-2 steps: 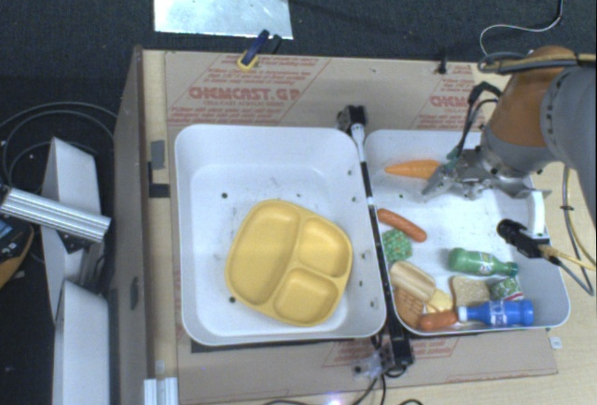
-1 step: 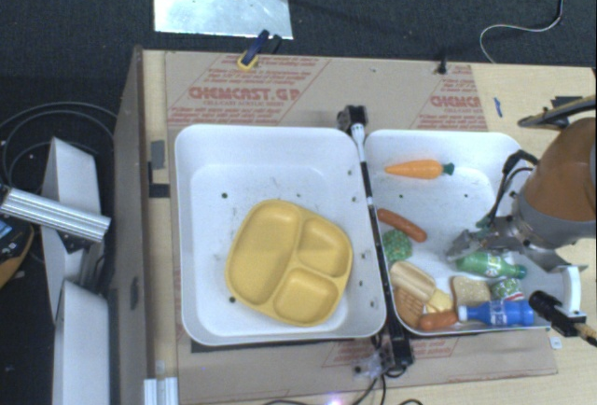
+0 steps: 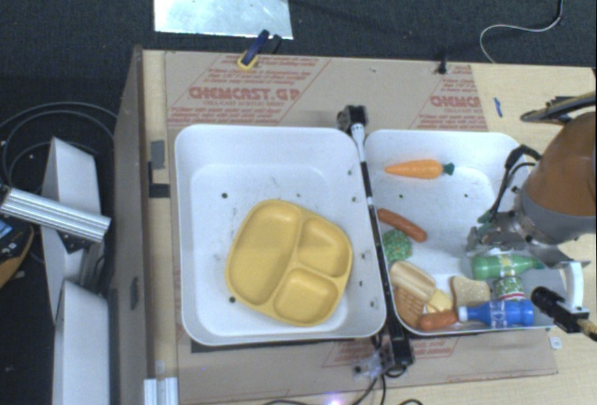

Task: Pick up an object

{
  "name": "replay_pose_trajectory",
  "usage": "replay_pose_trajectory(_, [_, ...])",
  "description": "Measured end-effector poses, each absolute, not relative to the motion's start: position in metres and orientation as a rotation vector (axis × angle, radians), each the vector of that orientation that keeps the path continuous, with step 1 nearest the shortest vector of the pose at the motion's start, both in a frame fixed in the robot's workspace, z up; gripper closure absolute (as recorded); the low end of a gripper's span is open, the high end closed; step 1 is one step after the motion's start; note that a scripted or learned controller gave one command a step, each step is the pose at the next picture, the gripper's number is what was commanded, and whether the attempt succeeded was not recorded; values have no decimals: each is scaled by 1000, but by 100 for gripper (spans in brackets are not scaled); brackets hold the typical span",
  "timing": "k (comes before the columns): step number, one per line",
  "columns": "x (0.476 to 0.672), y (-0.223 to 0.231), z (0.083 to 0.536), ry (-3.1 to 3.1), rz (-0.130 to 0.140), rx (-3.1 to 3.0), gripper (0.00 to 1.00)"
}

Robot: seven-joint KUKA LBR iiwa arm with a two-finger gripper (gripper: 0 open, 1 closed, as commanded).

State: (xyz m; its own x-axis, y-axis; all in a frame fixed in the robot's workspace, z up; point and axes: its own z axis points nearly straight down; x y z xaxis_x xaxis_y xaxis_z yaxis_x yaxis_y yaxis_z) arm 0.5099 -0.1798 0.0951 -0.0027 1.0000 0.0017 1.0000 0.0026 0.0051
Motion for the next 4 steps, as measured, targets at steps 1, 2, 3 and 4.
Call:
replay_pose_trajectory(1, [588, -130, 97, 2226, 5, 2214, 100])
replay_pose_trajectory(2, [588, -131, 97, 2224, 2, 2217, 0])
replay_pose_trajectory(3, [643, -162, 85, 2223, 2, 2215, 0])
replay_pose_trajectory(4, [545, -204, 84, 2221, -2, 2220, 0])
